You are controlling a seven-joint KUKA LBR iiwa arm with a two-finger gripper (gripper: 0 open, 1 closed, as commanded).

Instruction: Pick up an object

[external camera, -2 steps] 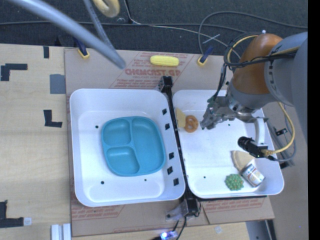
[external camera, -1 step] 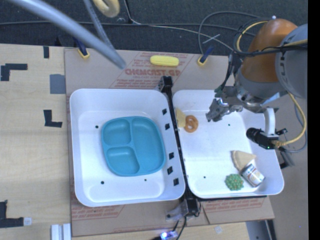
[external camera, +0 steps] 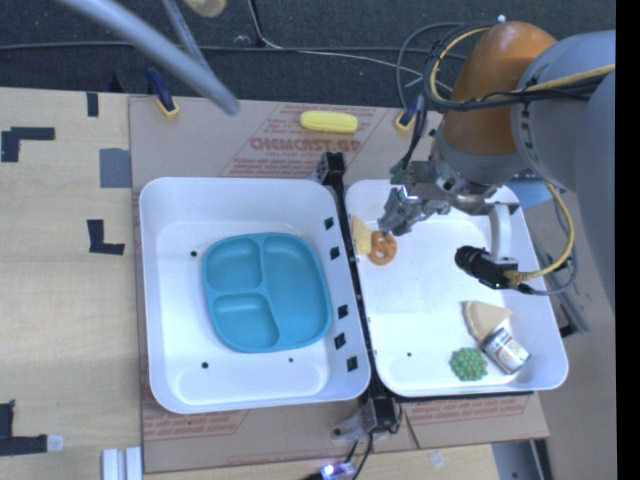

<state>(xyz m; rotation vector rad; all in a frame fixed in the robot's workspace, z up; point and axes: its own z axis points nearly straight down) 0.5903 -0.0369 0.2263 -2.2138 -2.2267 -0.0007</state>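
The hand [external camera: 398, 218] was poised at the right bin's [external camera: 540, 378] ten o'clock corner, the pretzel [external camera: 382, 249] lying just beside it toward seven o'clock. Whether it was parted could not be told.

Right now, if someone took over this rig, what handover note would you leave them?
Gripper sits low over the right bin's upper-left corner, just above the pretzel and a yellow piece; grasp unconfirmed.
Same bin, lower right: tan wedge, small can, green ball.
Left bin holds the blue divided plate.
Nothing visibly lifted yet; the pick remains.
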